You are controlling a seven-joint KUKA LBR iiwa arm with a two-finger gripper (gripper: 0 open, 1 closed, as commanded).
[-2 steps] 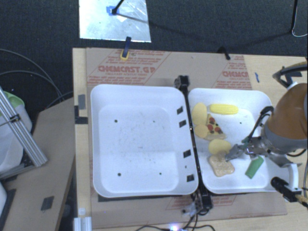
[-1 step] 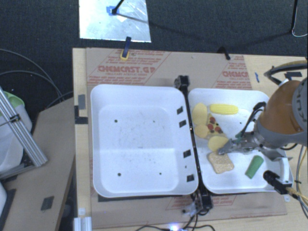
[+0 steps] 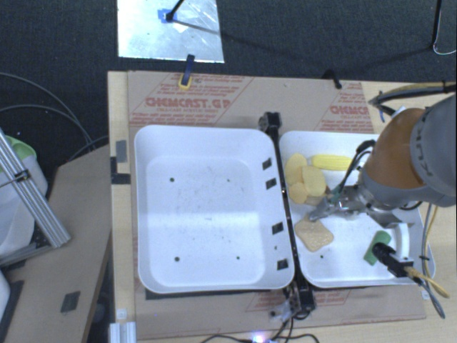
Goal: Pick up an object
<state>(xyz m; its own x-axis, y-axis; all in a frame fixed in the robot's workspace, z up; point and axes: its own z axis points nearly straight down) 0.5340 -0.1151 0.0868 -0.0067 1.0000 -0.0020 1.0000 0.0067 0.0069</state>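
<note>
Gripper point(image 3: 320, 211) low in right bin point(image 3: 343, 270), near its left wall; finger state cannot tell. Just below tip: tan flat cracker-like piece point(image 3: 314, 234), roughly square, speckled, lying flat on bin floor. Pale yellow lumpy pieces point(image 3: 303, 179) just above gripper. Yellow corn cob point(image 3: 332, 162) near bin's far wall. Green block point(image 3: 376, 247) under arm.

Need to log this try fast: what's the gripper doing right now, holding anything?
Gripper: low in the right bin, beside the pale yellow pieces and the tan cracker; open or closed cannot be told.
</note>
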